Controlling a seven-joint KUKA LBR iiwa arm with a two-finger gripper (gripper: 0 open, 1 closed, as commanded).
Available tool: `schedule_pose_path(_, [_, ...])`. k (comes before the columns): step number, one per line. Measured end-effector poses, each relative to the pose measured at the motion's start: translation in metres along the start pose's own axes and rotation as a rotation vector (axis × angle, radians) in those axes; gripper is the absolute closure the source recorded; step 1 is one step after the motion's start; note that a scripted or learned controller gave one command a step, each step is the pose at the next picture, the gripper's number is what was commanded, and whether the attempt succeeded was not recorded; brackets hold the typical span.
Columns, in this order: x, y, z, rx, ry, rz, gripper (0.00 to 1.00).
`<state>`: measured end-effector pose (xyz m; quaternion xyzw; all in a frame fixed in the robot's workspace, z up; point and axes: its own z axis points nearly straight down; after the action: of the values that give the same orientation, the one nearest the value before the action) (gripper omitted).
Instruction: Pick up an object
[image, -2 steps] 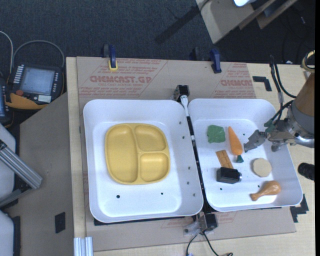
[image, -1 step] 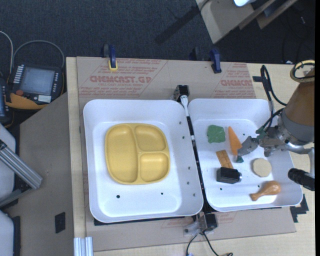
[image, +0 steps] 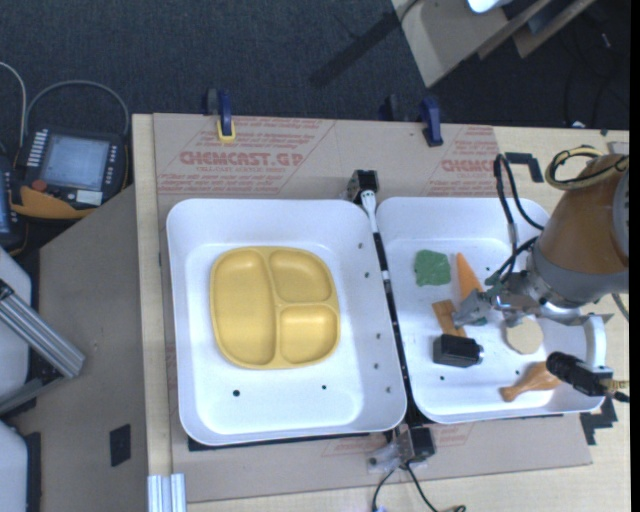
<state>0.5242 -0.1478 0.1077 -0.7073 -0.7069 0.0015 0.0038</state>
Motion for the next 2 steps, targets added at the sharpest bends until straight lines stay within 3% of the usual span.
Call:
schedule_pose_path(1, [0.0, 0.002, 0.02, -0.007, 0.0, 0.0, 0.0])
schedule_pose_path(2, [0.002, 0.004, 0.008, -0.015, 0.001, -0.001, 1.0])
